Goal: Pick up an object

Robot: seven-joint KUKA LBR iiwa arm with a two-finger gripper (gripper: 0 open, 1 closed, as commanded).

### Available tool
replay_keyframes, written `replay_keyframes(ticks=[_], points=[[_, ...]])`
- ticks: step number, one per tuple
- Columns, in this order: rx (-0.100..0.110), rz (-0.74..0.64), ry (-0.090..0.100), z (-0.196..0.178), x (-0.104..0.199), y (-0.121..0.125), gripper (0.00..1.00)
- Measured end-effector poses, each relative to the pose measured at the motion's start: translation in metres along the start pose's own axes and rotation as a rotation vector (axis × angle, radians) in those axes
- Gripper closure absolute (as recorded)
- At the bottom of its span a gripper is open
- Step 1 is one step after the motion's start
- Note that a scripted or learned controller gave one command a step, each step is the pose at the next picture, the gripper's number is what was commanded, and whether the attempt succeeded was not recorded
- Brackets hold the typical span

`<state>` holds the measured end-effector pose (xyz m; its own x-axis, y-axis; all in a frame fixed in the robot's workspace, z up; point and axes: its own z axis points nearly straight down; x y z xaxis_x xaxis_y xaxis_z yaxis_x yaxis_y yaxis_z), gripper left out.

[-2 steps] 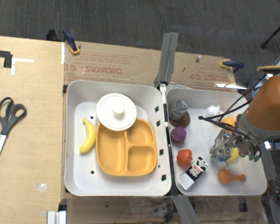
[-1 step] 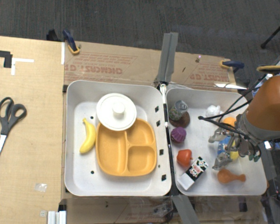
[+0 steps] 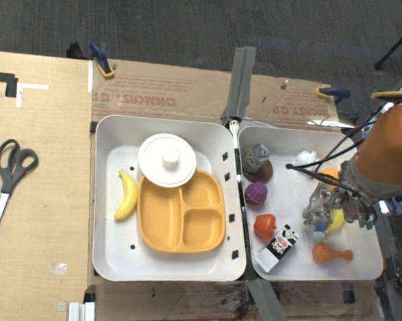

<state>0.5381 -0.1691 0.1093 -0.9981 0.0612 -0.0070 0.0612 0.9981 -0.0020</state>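
While the claw (image 3: pixel 323 216) hangs low in the right bin (image 3: pixel 305 146), it's over a yellow toy (image 3: pixel 333 222); can't tell its state. Nearby: orange toy (image 3: pixel 330 253), red pepper (image 3: pixel 264 225), b/w carton (image 3: pixel 277 248), purple ball (image 3: pixel 256 192). Left bin (image 3: pixel 108 205): banana (image 3: pixel 126 195), orange tray (image 3: pixel 181 215), white lid (image 3: pixel 167 159).

arm: hand (image 3: pixel 319 214) low in right bin (image 3: pixel 358 270) | beside yellow toy (image 3: pixel 335 221) | left bin (image 3: pixel 106 184): banana (image 3: pixel 125 196), divided plate (image 3: pixel 183 217)
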Motion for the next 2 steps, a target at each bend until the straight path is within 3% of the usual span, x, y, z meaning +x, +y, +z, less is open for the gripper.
replay_keyframes(ticks=[1,2], points=[[0.000,0.000,0.000,0.0000,0.0000,0.0004,0.00],[0.001,-0.002,-0.002,-0.0084,-0.0018,0.0008,1.00]])
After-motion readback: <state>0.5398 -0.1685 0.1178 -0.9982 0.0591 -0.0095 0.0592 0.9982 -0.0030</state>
